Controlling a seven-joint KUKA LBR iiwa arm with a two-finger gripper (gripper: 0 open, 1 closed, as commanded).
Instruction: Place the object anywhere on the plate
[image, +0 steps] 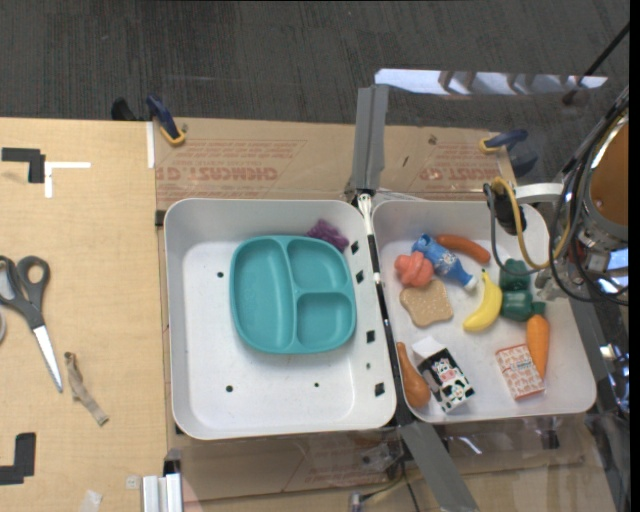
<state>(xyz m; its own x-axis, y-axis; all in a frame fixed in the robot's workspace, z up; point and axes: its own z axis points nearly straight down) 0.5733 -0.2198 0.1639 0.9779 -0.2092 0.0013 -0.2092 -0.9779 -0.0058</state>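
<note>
While the teal plate (293, 295) sits in the left bin (190, 330) beside a purple toy (327, 234), the arm (605, 200) hangs over the right bin (570, 395), above a banana (485, 305), carrot (539, 345), and milk carton (445, 380).

We see a teal plate (294, 294) in the white left bin (190, 350), with a purple object (328, 233) just behind it. In the white right bin (570, 400) we see a yellow banana (485, 305), an orange carrot (539, 344), a tan bread slice (427, 303), a red sausage (463, 246), a dark green item (516, 292), a blue bottle (447, 262) and a carton (447, 377) patterned in black and white. On the pale wooden bench (80, 300) lie grey-handled scissors (32, 310).
</note>
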